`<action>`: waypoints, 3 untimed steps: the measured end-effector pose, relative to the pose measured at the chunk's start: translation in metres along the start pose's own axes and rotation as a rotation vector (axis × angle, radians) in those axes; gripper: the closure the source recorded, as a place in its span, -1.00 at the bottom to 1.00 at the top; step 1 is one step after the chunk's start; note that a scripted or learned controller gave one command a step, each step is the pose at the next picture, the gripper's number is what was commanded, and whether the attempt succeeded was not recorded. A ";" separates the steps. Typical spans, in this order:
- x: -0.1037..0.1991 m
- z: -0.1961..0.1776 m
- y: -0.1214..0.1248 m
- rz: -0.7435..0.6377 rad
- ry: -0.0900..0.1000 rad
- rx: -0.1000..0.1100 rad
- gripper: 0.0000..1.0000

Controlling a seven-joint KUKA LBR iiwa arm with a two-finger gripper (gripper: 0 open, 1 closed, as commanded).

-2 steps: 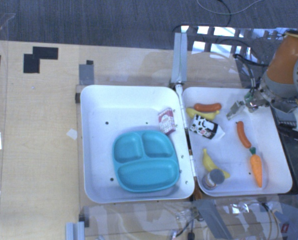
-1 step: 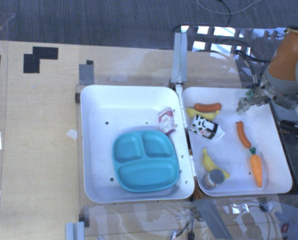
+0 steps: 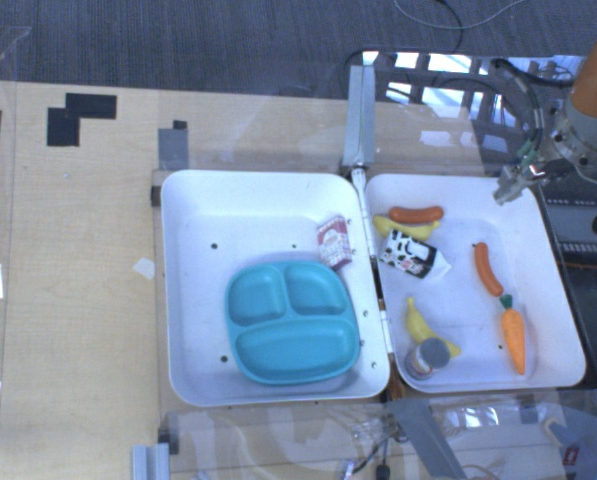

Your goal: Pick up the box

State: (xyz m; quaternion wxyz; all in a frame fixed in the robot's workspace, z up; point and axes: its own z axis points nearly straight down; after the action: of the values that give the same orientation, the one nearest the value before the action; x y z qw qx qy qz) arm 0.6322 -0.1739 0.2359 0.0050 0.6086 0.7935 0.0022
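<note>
Two shallow white plastic bins sit side by side on a pale wooden bench. The left bin (image 3: 188,268) holds a turquoise three-compartment plastic tray (image 3: 292,321) towards its near side, and a small red-and-white printed packet (image 3: 334,242) lies against the bin's right wall, just beyond the tray.

The right bin (image 3: 553,298) holds the task's object: a small white carton with black cow-like patches, the box (image 3: 411,254). It lies tilted in the far left part of the bin, close to the dividing wall, so access from that side looks tight. A yellow toy banana (image 3: 396,225) and an orange-red toy sausage (image 3: 416,213) lie at its far edge, seemingly touching; a clean approach is probably from the open floor on its right.

Well apart from the box lie a second sausage (image 3: 488,269), an orange toy carrot (image 3: 515,339), another banana (image 3: 419,323) and a grey-topped can (image 3: 428,354).

The grey two-finger gripper (image 3: 510,184) hangs over the far right corner of the right bin, well apart from the box and with nothing between its fingers; their spread cannot be told. The pick appears not yet begun.
</note>
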 end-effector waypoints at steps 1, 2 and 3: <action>0.001 -0.012 0.003 -0.006 -0.004 -0.007 1.00; -0.023 -0.031 -0.036 -0.122 0.000 0.002 1.00; -0.023 -0.031 -0.036 -0.122 0.000 0.002 -1.00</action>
State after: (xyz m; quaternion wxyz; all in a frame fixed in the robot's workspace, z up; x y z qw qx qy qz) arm 0.6026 -0.2055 0.2671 0.0045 0.5590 0.8292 0.0013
